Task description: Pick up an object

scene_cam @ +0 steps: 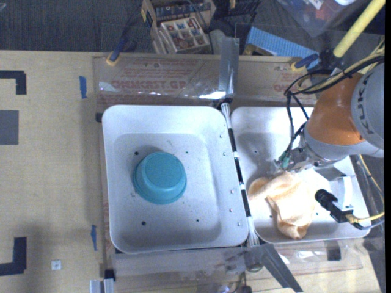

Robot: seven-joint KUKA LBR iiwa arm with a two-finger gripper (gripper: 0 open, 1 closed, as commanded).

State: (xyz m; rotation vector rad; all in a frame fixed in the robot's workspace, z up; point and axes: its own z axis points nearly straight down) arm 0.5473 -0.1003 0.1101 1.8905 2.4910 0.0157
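Reaching for the crumpled cloth, right bin

Working the grasp on the pale yellow cloth (292, 205), bunched up in the near half of the right bin (263, 122), close to the divider side. Note gripper (286, 162) low at the cloth's far upper edge, touching or just above it, cannot tell which. Spread or pressed together: cannot tell, too blurred and tucked under the wrist. Not counting as held; see no fabric pinched.

Judged best: aim for a raised fold nearer the cloth's middle, not the thin rim. Come straight down, close fully, lift slowly, then check for fabric hanging below. Keep the arm (333, 118) off the bin wall on the way down.

Expect soft, limp handling: likely to slip out on a thin-sliver catch, likely to drag along the bin floor on a low lift.

Ignore the teal bowl (160, 177), apparently upside down in the left bin (122, 122), well apart from the gripper.
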